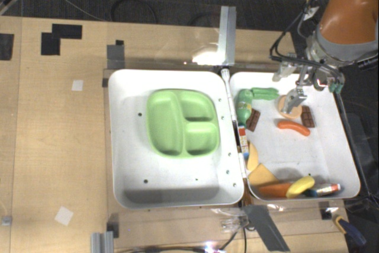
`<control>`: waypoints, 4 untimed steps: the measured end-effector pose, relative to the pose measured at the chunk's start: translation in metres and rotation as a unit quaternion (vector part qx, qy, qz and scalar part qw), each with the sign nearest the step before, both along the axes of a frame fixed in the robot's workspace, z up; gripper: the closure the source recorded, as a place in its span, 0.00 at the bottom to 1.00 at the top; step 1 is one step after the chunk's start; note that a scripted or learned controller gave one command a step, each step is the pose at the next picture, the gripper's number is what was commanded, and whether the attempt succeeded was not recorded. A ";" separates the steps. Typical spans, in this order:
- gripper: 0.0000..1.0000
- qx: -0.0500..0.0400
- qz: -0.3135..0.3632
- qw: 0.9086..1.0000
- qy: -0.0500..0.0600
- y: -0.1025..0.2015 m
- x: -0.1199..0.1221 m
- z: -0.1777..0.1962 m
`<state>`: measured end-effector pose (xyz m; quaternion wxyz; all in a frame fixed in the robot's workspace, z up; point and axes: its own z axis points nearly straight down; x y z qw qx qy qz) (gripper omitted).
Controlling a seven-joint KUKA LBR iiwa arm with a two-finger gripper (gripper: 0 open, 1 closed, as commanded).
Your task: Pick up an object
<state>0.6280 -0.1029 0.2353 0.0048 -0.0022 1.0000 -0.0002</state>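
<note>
No text, label, brand or number can be read anywhere — nothing legible on bins or objects.

Lighting: bright, even, overhead | Glare: far rim between white bins [177, 77] | Shadows: soft | Focus: slightly soft overall

A wooden bench [53, 145] bears two white bins side by side, the left bin [127, 175] touching the right bin [331, 145].
</note>
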 end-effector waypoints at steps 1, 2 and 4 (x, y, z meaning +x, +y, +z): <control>0.00 0.000 -0.019 1.000 0.000 -0.030 -0.015 -0.141; 0.00 0.001 -0.085 0.996 -0.003 -0.027 -0.097 -0.145; 0.00 -0.003 0.156 0.988 -0.001 -0.077 -0.082 -0.122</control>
